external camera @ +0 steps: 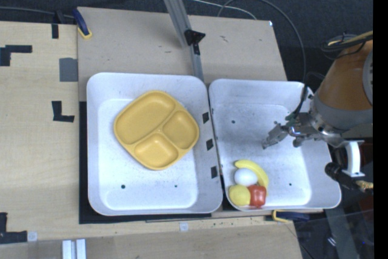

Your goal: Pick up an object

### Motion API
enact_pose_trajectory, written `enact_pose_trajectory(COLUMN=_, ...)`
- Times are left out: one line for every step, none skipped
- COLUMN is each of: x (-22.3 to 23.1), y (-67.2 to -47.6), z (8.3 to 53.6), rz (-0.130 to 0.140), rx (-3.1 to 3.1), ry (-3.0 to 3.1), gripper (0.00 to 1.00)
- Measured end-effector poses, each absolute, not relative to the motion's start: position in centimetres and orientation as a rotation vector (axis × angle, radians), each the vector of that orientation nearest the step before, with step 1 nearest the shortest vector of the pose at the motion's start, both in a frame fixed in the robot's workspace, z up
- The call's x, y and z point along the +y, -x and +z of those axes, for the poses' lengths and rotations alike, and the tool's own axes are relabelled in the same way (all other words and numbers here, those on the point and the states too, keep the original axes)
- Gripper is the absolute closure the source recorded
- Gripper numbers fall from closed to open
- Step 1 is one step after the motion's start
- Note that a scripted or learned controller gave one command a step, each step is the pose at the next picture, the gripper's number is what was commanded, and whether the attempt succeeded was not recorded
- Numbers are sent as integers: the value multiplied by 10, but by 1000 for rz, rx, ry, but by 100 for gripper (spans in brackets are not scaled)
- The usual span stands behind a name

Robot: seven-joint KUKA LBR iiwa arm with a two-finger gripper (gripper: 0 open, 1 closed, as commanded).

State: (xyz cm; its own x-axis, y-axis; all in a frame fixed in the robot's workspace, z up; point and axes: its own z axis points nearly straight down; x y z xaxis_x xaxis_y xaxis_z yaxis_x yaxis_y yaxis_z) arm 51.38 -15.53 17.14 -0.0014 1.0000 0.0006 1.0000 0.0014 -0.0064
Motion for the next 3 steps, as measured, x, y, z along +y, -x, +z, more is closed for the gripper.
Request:
enact_pose_trajectory(x=-149, y=-518, z=110, rz=7, rx=-2219, ry=2214, gripper=0)
enact_pose_trajectory(x=-149, y=-519, z=123, rz=2, rx=-2222, ry=2215, gripper=100)
enact_pose_trajectory(x=-146, y=-529, z=181, rz=-3, rx=-2226, ry=2221, gripper=100)
